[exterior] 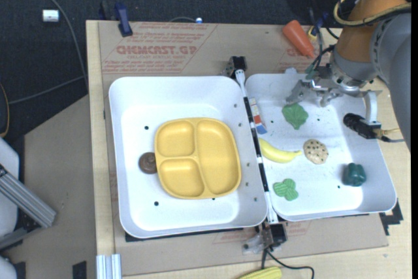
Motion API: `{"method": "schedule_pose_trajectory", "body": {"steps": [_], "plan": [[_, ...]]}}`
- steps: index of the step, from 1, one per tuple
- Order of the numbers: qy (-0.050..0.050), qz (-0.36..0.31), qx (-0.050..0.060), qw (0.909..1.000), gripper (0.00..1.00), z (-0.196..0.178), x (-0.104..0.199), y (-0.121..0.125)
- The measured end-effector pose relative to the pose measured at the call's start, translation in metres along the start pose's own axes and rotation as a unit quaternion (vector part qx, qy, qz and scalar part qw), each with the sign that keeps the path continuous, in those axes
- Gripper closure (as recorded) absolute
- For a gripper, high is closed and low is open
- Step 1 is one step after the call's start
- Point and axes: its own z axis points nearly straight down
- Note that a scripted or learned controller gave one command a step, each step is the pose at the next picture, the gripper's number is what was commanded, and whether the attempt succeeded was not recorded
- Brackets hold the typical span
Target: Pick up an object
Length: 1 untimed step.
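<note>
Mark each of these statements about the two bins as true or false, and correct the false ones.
1. The yellow divided plate lies in the left bin. True.
2. The banana lies in the plate. False: it lies in the right bin, by the wall between the bins.
3. The cookie lies in the right bin. True.
4. The brown round piece sits in the right bin. False: it is in the left bin, at the plate's left edge.
5. The gripper is over the left bin. False: it is over the right bin's far end, just above the green leafy piece.
</note>
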Motion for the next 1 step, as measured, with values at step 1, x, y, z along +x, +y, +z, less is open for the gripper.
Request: {"method": "schedule_pose_trajectory", "body": {"steps": [1], "plan": [[0.002, -0.001, 0.002, 1.0000, 0.00, 0.0002, 0.0499, -0.0342]]}}
